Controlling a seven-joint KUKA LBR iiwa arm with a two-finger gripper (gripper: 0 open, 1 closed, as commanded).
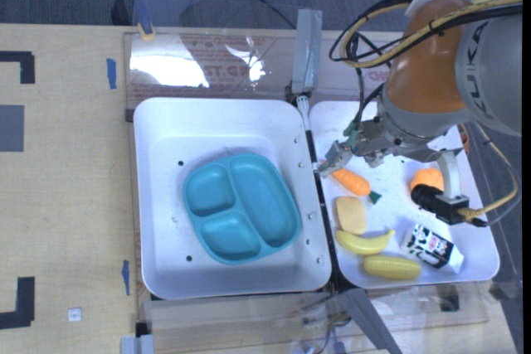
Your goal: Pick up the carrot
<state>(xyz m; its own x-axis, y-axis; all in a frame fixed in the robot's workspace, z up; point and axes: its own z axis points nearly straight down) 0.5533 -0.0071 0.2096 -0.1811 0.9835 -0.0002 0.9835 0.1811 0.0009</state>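
The carrot (352, 181) lies in the right bin (485, 261), centre-right of the frame, close to the divider and just above a pale yellow piece (351, 215). It looks like a small, light, hard plastic toy, smooth and tapered, so likely slippery. Best bite: across the thick orange middle. The gripper (338, 155) hovers right at its upper-left end, fingers seemingly spread, nothing between them.

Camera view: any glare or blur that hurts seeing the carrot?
Camera view: strong glare on the clear panel behind the left bin, none on the carrot; carrot is sharp and evenly lit; the claw casts only a soft shadow on the right bin floor.
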